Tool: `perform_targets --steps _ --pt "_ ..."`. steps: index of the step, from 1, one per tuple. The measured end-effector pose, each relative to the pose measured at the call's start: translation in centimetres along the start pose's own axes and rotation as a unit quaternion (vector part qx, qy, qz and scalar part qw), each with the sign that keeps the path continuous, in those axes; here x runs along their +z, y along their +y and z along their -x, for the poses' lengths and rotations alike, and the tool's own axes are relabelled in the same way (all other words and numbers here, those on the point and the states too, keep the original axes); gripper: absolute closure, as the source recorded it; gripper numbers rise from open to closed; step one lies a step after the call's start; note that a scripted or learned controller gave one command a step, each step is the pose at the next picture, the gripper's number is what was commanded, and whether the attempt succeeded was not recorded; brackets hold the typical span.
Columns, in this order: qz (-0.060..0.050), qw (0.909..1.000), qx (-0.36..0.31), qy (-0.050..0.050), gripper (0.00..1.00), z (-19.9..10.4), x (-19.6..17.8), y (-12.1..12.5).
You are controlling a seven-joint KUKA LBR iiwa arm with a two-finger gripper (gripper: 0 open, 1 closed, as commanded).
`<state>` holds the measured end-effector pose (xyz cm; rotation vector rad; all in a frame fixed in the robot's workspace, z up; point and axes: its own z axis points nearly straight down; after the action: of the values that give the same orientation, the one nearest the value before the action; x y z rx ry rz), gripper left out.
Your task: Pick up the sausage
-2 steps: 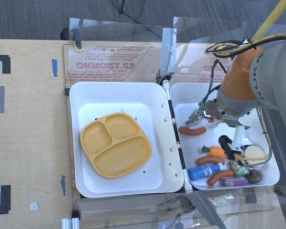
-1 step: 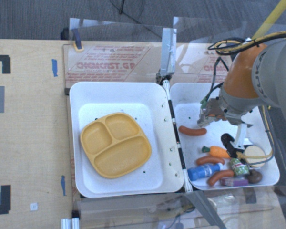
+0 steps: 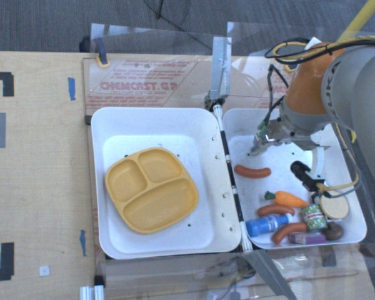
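Currently I see the hand (image 3: 263,141) low over the back of the right bin (image 3: 357,220); I cannot tell its state. Just below it, apart, the sausage (image 3: 252,172) lies flat on the bin floor. Nearer the front: a carrot (image 3: 290,199), a blue bottle (image 3: 268,224), another sausage (image 3: 290,231). Left bin (image 3: 106,130) holds a yellow divided plate (image 3: 151,189).

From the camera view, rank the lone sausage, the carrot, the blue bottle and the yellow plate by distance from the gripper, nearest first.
1. Sausage: just below the gripper, upper left of the right bin.
2. Carrot: lower, mid right bin.
3. Blue bottle: near that bin's front edge.
4. Yellow plate: in the left bin, across the divider.
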<state>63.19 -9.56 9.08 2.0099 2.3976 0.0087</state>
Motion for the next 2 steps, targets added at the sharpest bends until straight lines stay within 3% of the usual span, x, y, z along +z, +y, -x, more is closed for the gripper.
perform_targets --steps 1,2 --pt "-0.007 0.9990 0.045 0.002 1.00 -2.60 -9.24 -0.56" --pt "-0.008 0.9990 0.045 0.002 0.00 -2.62 -9.22 -0.57"
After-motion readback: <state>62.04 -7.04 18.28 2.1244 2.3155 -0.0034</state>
